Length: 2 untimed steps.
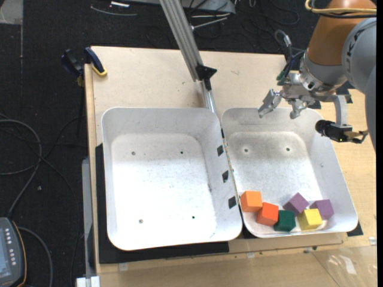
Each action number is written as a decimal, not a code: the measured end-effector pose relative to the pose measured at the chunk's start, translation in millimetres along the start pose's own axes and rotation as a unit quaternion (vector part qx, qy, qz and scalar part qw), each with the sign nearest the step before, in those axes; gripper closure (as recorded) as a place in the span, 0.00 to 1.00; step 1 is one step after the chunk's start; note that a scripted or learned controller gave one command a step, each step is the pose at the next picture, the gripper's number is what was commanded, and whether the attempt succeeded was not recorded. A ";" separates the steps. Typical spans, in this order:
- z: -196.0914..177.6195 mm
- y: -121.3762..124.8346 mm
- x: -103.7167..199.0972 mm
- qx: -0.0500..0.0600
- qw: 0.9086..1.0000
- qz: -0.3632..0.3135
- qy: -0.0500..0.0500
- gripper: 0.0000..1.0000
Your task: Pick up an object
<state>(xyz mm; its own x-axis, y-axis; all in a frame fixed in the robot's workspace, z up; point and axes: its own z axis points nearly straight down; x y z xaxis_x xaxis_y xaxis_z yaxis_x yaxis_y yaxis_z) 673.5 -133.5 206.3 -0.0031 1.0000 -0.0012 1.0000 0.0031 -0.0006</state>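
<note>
Bearing two shallow white bins side by side, the tabletop [143, 76] is lying tan and flat under the slanted camera. The left bin [158, 175] is sitting beside the right bin [281, 148], their inner walls touching along the middle. Reaching in from the right, the arm [338, 34] is hanging over the far rim of the right bin, and its pincer [281, 107] is hovering there with its two fingers spread apart, gripping nothing.

Well apart from the pincer, at the opposite, near end of the right bin, a cluster of small blocks is resting (all of them pressed close together). The orange block [251, 200] is lying at the left of the group, with the red-orange block [267, 213] just beside it. The green block [286, 220] and the yellow block [310, 218] are sitting along the near wall, while two purple blocks [297, 202] are lying just behind them.
</note>
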 end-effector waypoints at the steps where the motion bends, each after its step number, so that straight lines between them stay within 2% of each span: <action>1: -115.3 8.1 -16.2 -0.006 1.000 0.000 -0.001 0.00; 2: -69.0 -56.1 -40.1 0.003 1.000 0.004 0.000 0.00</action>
<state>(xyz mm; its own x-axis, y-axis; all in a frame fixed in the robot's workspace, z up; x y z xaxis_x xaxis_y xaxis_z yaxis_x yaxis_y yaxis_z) 617.6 -173.7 275.4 0.0048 1.0000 -0.0004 1.0000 -0.0048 -0.0070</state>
